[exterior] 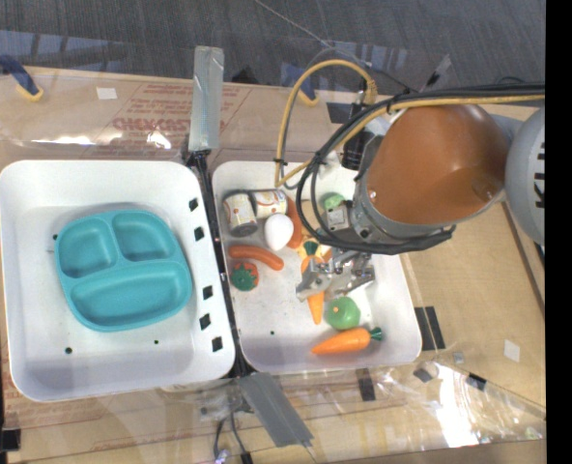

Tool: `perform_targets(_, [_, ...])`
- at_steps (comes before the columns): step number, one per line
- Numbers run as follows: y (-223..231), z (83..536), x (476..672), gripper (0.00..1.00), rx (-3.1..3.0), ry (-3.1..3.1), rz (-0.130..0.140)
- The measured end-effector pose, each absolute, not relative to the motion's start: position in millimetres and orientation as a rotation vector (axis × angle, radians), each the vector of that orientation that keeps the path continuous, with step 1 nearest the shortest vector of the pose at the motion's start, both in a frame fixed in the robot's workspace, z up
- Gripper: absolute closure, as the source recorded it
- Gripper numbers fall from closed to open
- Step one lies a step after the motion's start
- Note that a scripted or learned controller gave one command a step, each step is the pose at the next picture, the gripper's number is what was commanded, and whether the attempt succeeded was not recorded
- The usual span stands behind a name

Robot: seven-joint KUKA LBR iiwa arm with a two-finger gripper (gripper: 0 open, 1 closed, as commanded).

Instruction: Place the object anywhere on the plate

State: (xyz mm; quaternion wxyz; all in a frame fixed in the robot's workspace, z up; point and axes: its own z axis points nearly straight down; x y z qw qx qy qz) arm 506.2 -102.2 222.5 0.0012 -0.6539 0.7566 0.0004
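Two white bins side by side: left bin (15, 259) has one teal plate (122, 267) with three compartments, nothing on it. Right bin (267, 341) has toy food: one can (243, 210) lying on its side at the back, one white egg (278, 229) just beside it, one reddish sausage (257, 256), one tomato (244, 276) with a green top, one green apple (343, 313), one big carrot (342, 341) at the front wall touching the apple, and one smaller orange piece (315, 306) under the gripper, kind unclear. More small orange and green bits near the wrist, partly hidden, can't count them. Arm (436, 177) reaches in from the right, orange band over the right bin, wrist pointing down. Gripper (334, 276) low over the middle of the right bin, just above the orange piece and next to the apple. Finger opening can't tell, too cluttered. Nothing clearly held. All food sits in the right bin, well apart from the plate.
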Motion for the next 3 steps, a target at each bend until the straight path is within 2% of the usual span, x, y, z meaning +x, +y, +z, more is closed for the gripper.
perform_targets(1, [-38,190,534.1,1.00,-2.181,2.264,0.010])
perform_targets(2, [32,191,602.2,1.00,-2.335,2.099,0.005])
perform_targets(3, [30,191,602.1,0.00,-2.333,2.104,0.005])
